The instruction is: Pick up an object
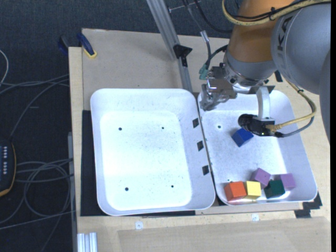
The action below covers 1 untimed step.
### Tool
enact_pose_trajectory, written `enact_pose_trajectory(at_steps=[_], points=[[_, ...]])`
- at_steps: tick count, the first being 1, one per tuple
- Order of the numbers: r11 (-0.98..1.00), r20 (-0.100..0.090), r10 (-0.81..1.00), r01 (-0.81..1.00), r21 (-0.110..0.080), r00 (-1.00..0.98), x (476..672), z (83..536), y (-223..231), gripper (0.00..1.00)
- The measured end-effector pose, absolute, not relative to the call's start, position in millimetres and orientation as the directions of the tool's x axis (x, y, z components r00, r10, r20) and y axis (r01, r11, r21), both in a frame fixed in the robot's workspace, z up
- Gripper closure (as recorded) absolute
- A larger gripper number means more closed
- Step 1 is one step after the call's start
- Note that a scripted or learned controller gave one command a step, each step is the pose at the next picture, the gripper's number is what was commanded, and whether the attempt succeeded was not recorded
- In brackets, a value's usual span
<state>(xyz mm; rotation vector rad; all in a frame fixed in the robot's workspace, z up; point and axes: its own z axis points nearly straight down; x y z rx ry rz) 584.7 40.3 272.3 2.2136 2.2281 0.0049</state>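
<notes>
Over the right shallow white plastic bin point(299, 156) my two-finger gripper point(210, 103) hangs near the upper left corner, and whether it is open or closed I cannot tell. I judge this is the approach step. The small blue cube point(242, 136) lies near, lower and to the right; next I must move over it and descend.

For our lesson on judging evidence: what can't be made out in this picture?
- Gripper: its finger gap is too small and blurred.
- Green block: partly covered by the purple block.
- Arm: cut off by the top and right edges.
</notes>
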Motion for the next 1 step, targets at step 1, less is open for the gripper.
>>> enact_pose_trajectory(at_steps=[1], points=[[0.005, 0.001, 1.000, 1.000, 0.003, -0.005, 606.6, 265.2, 86.4, 1.00]])
